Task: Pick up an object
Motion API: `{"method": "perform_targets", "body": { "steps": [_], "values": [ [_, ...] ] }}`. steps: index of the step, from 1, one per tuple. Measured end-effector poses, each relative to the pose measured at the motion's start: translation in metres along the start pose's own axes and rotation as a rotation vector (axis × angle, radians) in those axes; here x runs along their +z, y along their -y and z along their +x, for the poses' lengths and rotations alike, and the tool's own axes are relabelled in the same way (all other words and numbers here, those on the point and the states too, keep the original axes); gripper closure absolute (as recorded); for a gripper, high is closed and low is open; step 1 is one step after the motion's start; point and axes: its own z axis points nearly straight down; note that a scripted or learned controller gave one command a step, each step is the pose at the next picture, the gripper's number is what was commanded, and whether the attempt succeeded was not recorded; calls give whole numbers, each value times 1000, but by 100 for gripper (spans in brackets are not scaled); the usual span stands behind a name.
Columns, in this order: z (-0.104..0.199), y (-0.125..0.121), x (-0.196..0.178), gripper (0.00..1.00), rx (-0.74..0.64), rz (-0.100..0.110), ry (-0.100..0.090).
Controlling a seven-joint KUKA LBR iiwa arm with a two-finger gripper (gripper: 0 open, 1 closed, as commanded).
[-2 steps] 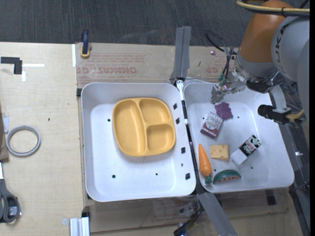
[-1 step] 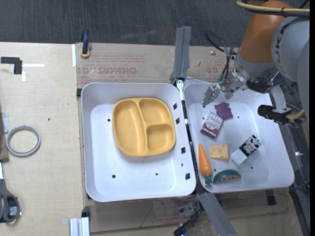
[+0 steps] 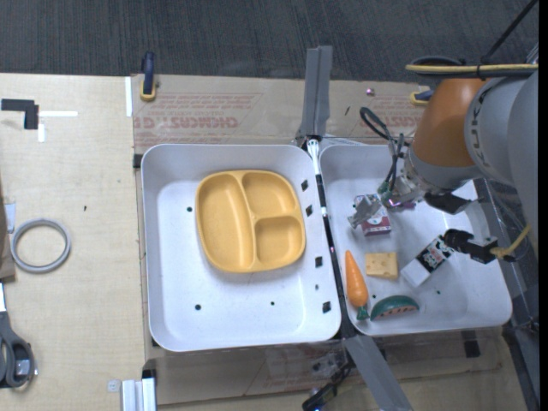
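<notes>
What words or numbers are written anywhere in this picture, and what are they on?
No text here reads clearly.
Red print on the cardboard sheet behind the bins: looks upside down, too blurred to read.
Label on the small box in the right bin: too small to read.

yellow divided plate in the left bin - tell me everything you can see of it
The yellow divided plastic-looking plate is a rounded rectangle with a raised rim and three compartments: one long one on the camera view's left side and two smaller ones, one above the other, on its right. It looks matte and undamaged. It lies flat, right way up, on the floor of the shallow white left bin, in the upper middle, turned slightly against the bin's walls and apart from all of them.
</notes>
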Motion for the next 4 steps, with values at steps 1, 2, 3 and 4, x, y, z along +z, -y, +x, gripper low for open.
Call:
{"method": "perform_targets", "body": {
  "steps": [1,2,3,4],
  "values": [
    [21,14,-98,0,119,4,0],
    [-13,-8,1,0,520,7,0],
    [-13,-7,-7,100,517,10,2],
    [19,-66,-97,100,688,6,1]
  ]
}}
